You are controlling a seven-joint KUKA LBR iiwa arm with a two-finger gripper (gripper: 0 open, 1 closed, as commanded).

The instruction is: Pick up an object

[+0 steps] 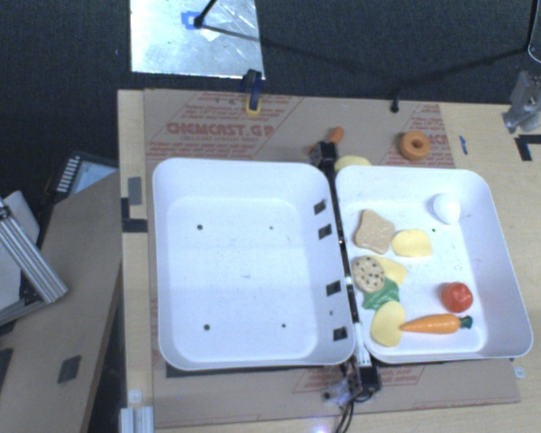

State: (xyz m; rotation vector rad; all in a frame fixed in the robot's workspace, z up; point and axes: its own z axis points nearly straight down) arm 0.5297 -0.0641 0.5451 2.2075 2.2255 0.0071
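A doughnut [416, 145] sat on the bench [487, 133] behind the 2 bins, near a yellow clamp [252, 93] and a metal sheet [195, 25].

Red printed lettering is seen on the brown cardboard sheet [279, 120] that lies on the surface under the two white bins. Along the far edge of the sheet, a large word is printed upside down as seen from the camera; it appears to read something like "CHEMCAST GP", though the letters are blurred and cannot be made out with certainty. Smaller red lines of print are repeated beside and below it, and again at the near edge of the sheet, but these are too small to be read. No other legible text, number or sign can be made out.
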